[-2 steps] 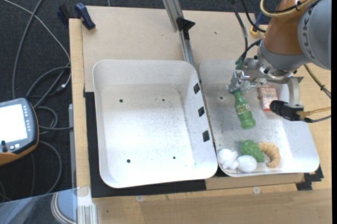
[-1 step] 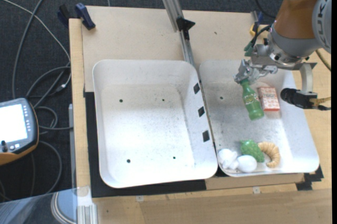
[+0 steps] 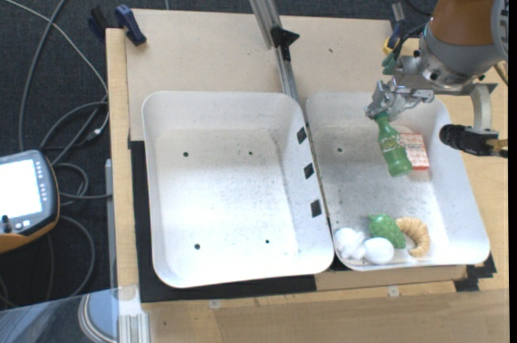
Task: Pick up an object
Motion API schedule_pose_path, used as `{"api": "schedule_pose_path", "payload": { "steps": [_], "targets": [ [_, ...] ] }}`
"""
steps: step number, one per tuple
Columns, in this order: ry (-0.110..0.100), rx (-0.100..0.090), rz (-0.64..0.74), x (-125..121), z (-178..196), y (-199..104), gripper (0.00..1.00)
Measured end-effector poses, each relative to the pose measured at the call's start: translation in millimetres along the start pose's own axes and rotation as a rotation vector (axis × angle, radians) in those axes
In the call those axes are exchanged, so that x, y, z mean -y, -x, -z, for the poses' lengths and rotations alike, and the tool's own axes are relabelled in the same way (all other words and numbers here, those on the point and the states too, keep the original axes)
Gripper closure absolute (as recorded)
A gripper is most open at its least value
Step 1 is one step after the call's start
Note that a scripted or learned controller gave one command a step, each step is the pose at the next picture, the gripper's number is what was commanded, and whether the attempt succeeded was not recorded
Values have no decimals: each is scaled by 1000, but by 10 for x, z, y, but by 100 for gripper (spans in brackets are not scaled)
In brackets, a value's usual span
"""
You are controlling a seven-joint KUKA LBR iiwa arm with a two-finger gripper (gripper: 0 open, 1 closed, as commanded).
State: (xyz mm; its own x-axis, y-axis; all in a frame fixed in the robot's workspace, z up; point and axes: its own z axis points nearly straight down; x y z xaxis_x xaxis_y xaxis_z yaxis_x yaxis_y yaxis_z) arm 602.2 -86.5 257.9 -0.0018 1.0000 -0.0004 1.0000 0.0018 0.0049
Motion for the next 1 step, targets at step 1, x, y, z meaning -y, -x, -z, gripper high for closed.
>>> {"api": "schedule_pose_path", "payload": {
  "steps": [1],
  "targets": [
    [-8, -3, 3, 235, 20, -479, 100]
  ]
}}
